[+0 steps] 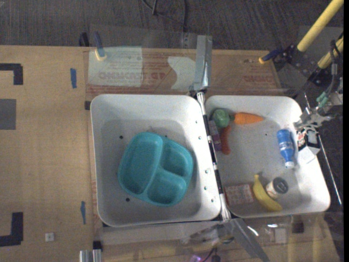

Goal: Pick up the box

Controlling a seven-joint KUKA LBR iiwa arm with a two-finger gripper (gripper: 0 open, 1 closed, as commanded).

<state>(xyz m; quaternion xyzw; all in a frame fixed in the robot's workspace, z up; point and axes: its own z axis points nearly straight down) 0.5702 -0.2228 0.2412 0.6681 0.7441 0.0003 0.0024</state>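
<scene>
Lying flat in the right bin's (313, 203) near-left corner, just beside the banana (265, 195), the box (239, 194) sits well apart from the claw (313, 119) at that bin's far-right rim; its grip state cannot be told.

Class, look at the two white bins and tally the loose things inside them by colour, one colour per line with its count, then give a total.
Teal: 1, divided plate
Green: 1, round fruit
Orange: 1, carrot
Red-brown: 1, long item
Blue: 1, bottle
Yellow: 1, banana
Grey: 1, round can
Pinkish: 1, box
Total: 8
</scene>
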